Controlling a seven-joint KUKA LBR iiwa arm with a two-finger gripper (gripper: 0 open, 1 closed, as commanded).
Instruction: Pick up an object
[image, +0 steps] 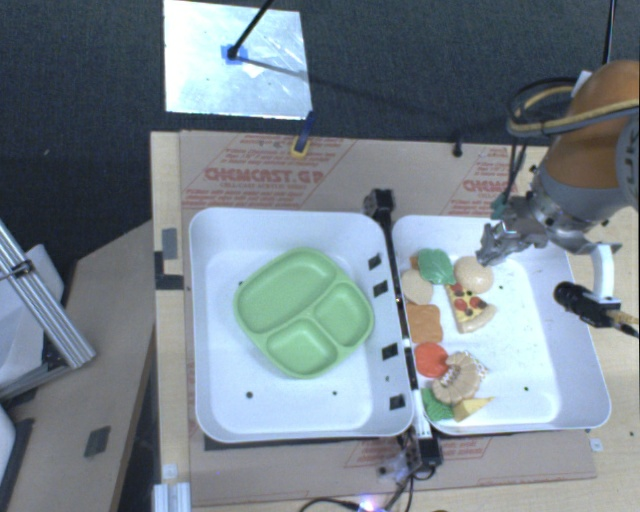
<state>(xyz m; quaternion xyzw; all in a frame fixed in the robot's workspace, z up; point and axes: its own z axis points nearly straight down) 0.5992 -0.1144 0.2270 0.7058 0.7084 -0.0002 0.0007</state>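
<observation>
- The gripper (497, 243) hangs over the right bin (560, 330), at one o'clock from the toy foods (448, 325); its finger gap is too blurred to tell.
- The arm (590, 130) is cut off at three o'clock.
- The green plate (303, 312) fills the left bin (215, 300).

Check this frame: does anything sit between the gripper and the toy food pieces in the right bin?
Nothing visible does. The two-finger gripper hangs just above the round cream-coloured toy bun at the back of the shallow white right bin, with the pizza slice just beyond.
</observation>
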